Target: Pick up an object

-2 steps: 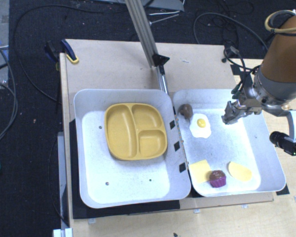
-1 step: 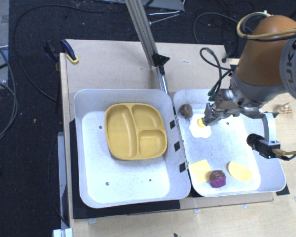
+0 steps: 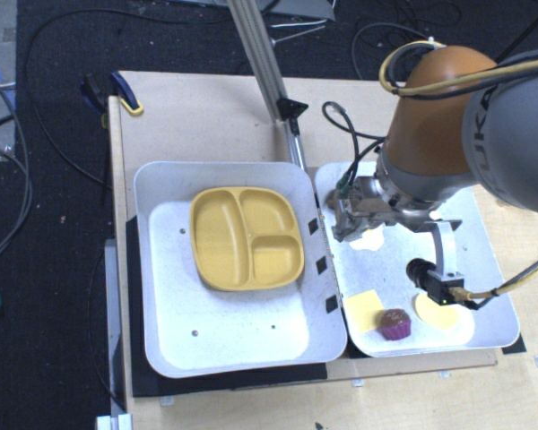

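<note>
Over the right bin [image 3: 489, 267] I have the gripper [image 3: 351, 220] low at its inner edge, close to a white scrap [image 3: 369, 239]. Whether it is open or closed I cannot tell. Candidate objects lie toward the near rim, apart from the gripper: a flat yellow square [image 3: 362, 309], a rounded purple lump [image 3: 394, 324], a pale yellow disc [image 3: 438, 313]. The left bin [image 3: 161, 267] holds a smooth yellow divided plate [image 3: 247, 237].

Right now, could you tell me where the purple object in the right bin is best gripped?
Grip the purple object across its rounded sides, coming straight down from above. It sits low near the right bin's front edge, with a yellow square close beside it, so probably place the jaws clear of that.
</note>
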Robot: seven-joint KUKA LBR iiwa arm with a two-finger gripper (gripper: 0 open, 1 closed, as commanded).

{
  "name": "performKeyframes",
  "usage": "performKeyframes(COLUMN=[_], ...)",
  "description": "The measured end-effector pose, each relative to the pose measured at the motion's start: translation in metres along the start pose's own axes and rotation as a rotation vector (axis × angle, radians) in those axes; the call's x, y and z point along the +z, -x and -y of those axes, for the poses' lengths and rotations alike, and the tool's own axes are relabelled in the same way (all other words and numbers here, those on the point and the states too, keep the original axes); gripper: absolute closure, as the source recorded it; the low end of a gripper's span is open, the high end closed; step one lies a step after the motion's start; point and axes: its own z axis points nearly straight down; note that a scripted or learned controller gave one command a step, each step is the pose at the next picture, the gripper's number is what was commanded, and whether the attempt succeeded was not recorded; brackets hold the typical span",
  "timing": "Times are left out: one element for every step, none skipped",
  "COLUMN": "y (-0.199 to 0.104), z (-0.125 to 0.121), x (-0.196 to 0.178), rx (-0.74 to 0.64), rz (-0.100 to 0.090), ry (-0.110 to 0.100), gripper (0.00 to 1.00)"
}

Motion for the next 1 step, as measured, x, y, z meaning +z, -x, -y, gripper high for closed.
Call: performKeyframes(y=[-0.0553], z=[0.0116], x=[-0.0037], rx=[-0.003], rz=[-0.001], ry=[0.001], gripper=[1.00])
